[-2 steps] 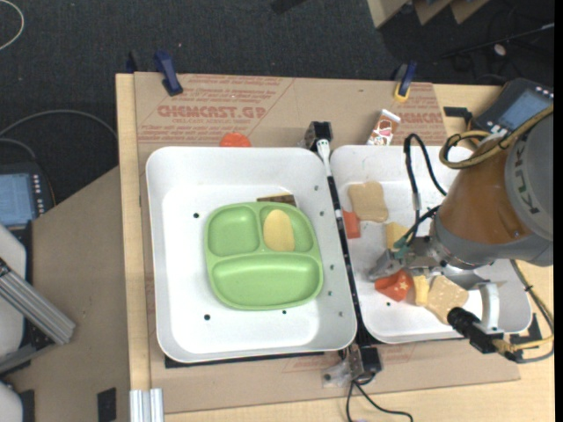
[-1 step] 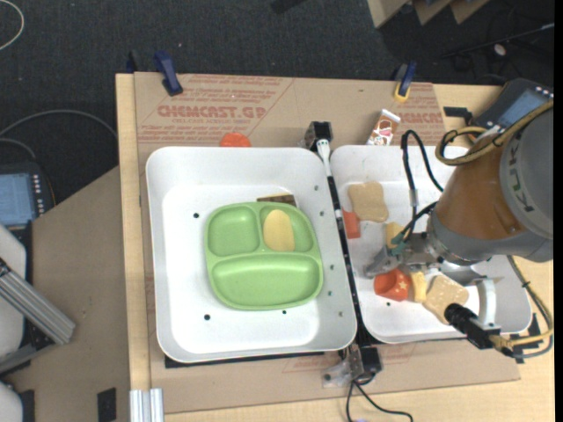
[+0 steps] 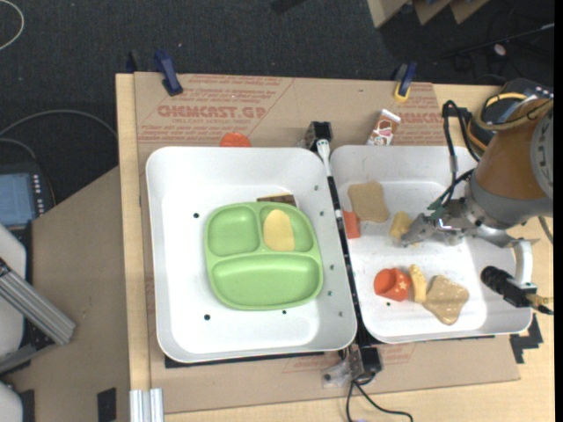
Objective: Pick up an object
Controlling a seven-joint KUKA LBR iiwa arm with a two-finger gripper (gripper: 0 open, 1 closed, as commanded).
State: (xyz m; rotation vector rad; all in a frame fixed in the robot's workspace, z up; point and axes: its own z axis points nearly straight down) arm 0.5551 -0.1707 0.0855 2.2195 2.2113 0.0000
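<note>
Two white bins are set side by side on the bench; the left bin (image 3: 176,236) carries a green divided plate (image 3: 262,256) with a pale yellow piece (image 3: 279,230) in its upper-right compartment. The right bin (image 3: 422,161) holds the candidates for picking: a tan slice of bread (image 3: 369,202) at about 11 o'clock within the bin, a small yellow chunk (image 3: 400,226) near the centre, a red tomato-like piece (image 3: 391,284) at 7 o'clock with a yellow strip (image 3: 417,283) just beside it, and a tan lump (image 3: 445,300) at 5 o'clock. An orange-red scrap (image 3: 352,225) lies against the bin's left wall. The arm is seen reaching in from 3 o'clock, and the gripper (image 3: 420,233) is placed low over the bin's middle, just beside the yellow chunk at its 4 o'clock. Whether the gripper is released or clenched cannot be told from this view, and nothing is seen grasped. The step in hand is judged to be the approach to the yellow chunk. For a sound pick, the tool should be centred over the chunk rather than off to one side, lowered straight, and closed only once the piece is bracketed; a glancing contact is likely to push so small a piece away.
</note>
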